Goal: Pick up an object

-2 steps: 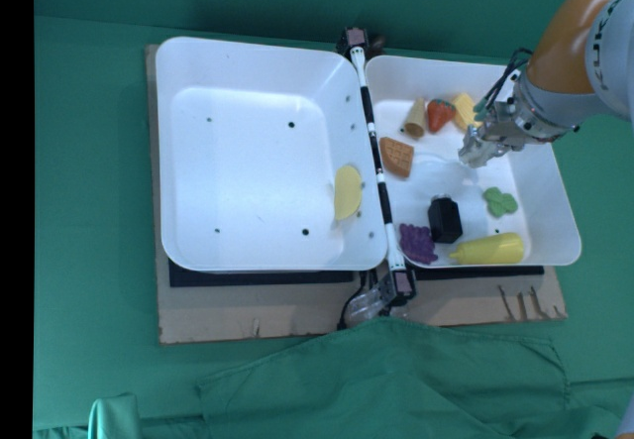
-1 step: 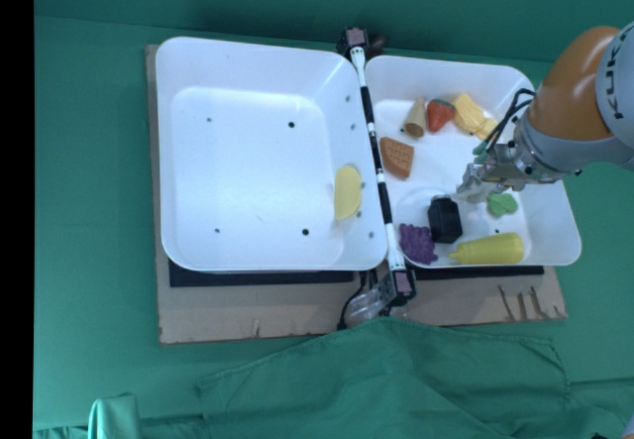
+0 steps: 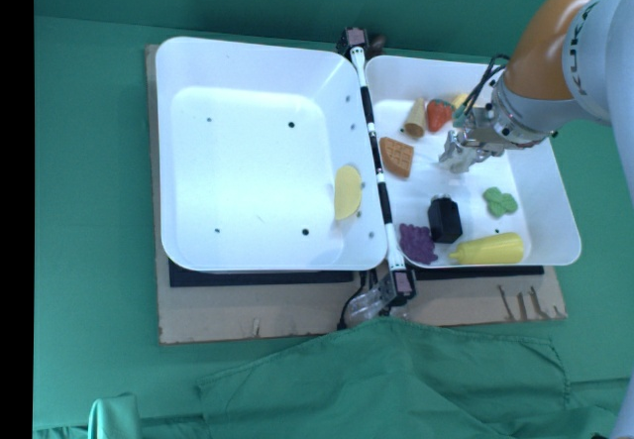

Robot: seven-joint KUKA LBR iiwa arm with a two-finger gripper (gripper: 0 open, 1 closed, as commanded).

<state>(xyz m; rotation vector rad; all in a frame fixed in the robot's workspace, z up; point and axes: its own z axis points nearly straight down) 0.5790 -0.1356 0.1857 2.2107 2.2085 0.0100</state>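
Now | arm [image 3: 580, 41] reaches from right | end effector [image 3: 457, 158] over right bin [image 3: 555, 199] | finger state unclear

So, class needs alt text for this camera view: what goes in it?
A grey robot arm's claw hovers over the right bin, among toy foods: strawberry, waffle, grapes, yellow bottle. The left bin holds one yellow slice.

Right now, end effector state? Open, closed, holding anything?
End effector: cannot be told from this view; it hangs over the right bin, nothing visible in it.
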